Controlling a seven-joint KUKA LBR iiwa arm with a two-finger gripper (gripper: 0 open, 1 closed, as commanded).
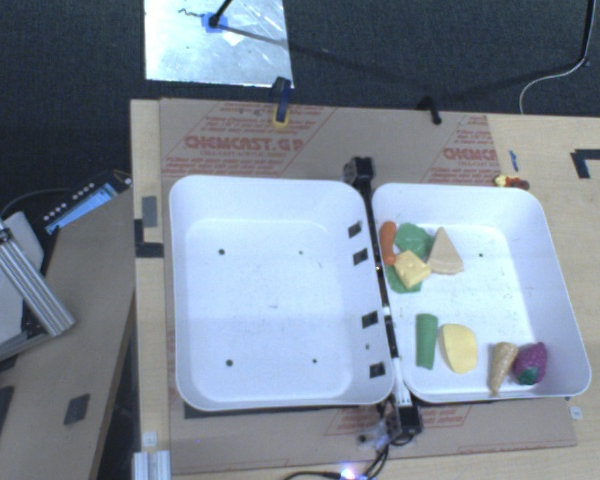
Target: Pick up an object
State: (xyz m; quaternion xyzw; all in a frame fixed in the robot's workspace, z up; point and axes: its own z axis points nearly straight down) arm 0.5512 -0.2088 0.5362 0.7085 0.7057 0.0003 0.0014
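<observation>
Where toys overlap, green piece half-hidden

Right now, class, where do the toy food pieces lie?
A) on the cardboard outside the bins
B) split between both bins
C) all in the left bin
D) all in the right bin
D: the pieces, such as the green stick, yellow piece and purple piece, all lie inside the right bin.
</observation>
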